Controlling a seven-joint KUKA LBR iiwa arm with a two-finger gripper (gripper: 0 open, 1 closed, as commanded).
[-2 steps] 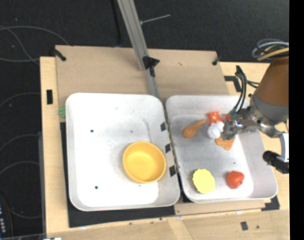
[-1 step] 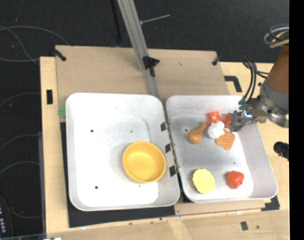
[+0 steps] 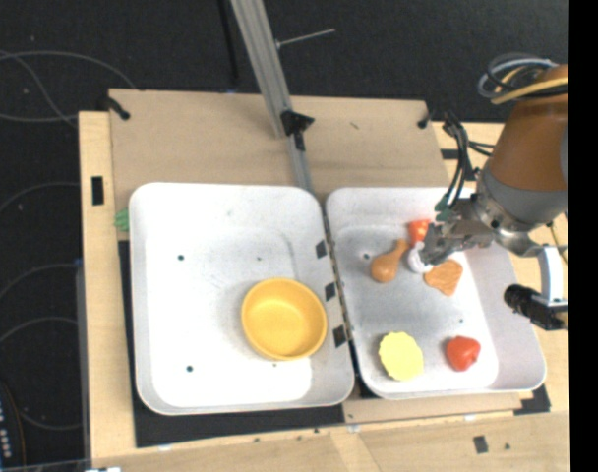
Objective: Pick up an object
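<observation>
Over the right bin point(image 3: 515, 362), the gripper point(image 3: 427, 252) is hovering among small toys: a brown drumstick point(image 3: 388, 264) is lying just left of it, an orange chunk point(image 3: 444, 278) just below, an orange-red piece point(image 3: 418, 229) just above. One yellow disc point(image 3: 400, 356) and one red piece point(image 3: 462, 352) are sitting nearer the front. One yellow bowl point(image 3: 283, 318) is resting in the left bin point(image 3: 181, 224). How wide the gripper is standing cannot be told.
</observation>
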